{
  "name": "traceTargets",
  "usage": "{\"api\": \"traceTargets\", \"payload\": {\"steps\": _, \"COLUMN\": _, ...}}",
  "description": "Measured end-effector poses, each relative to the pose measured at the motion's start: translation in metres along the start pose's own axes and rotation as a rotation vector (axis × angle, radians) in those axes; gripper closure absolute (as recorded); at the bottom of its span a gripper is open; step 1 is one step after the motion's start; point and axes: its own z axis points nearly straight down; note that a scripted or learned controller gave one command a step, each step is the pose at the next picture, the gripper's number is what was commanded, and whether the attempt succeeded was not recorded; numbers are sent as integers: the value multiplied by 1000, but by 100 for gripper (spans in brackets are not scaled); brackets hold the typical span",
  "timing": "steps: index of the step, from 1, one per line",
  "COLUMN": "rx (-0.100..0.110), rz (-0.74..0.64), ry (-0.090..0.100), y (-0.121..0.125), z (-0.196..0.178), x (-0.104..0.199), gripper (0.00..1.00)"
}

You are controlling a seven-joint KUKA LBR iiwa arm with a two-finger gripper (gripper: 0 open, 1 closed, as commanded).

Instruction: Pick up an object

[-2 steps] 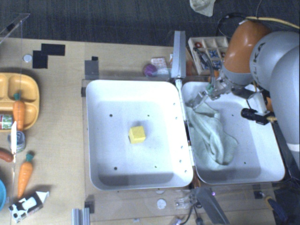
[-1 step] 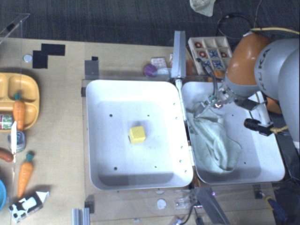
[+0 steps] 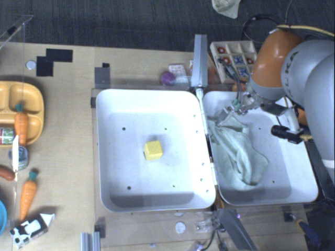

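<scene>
Hand: the hand [image 3: 234, 109] is low at the back left corner of the right white bin [image 3: 293, 192]; spread or pinching, I cannot tell.
Cloth: crumpled pale green cloth [image 3: 238, 150] along that bin's left wall, touching the hand.
Block: small yellow block [image 3: 153, 150] mid left white bin [image 3: 115, 140].

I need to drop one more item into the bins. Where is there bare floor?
Left bin: bare all around the yellow block at its middle. Right bin: bare strip along its right side. Crowded on its left, where the crumpled cloth lies with the gripper above it.
</scene>
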Motion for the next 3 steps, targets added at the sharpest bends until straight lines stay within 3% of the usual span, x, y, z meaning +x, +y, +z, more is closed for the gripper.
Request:
{"api": "traceTargets", "payload": {"steps": 1, "rx": -13, "rz": -5, "ry": -8, "y": 4, "z": -15, "x": 0, "gripper": 100}}
{"api": "traceTargets", "payload": {"steps": 2, "rx": -8, "rz": -8, "ry": -1, "y": 5, "z": -14, "x": 3, "gripper": 0}}
{"api": "traceTargets", "payload": {"steps": 3, "rx": -3, "rz": -74, "ry": -3, "y": -33, "z": -21, "x": -35, "gripper": 0}}
